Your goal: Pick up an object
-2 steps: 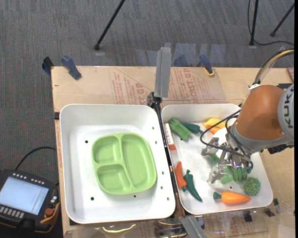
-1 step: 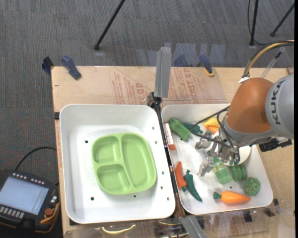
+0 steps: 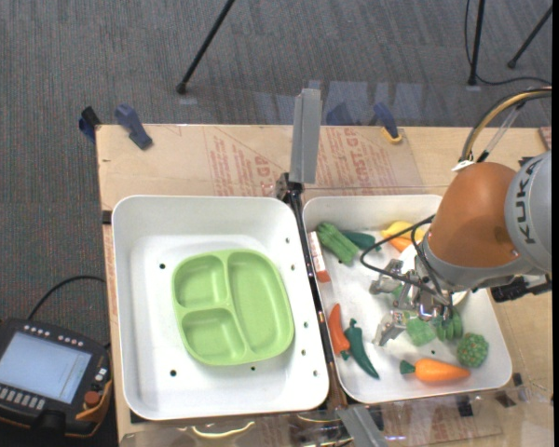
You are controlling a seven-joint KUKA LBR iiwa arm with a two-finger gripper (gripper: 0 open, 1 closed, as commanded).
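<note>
Resting on a plywood bench (image 3: pixel 214 156) over grey carpet (image 3: pixel 74 45), two bins; gripper (image 3: pixel 412 317) spread above toy vegetables

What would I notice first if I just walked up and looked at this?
Probably the bright green divided plate sitting in the middle of the left bin. Next, the big robot arm with its orange band reaching in from the right, its gripper down among the toy vegetables in the right bin, such as the orange carrot and green broccoli near the front corner.
</note>
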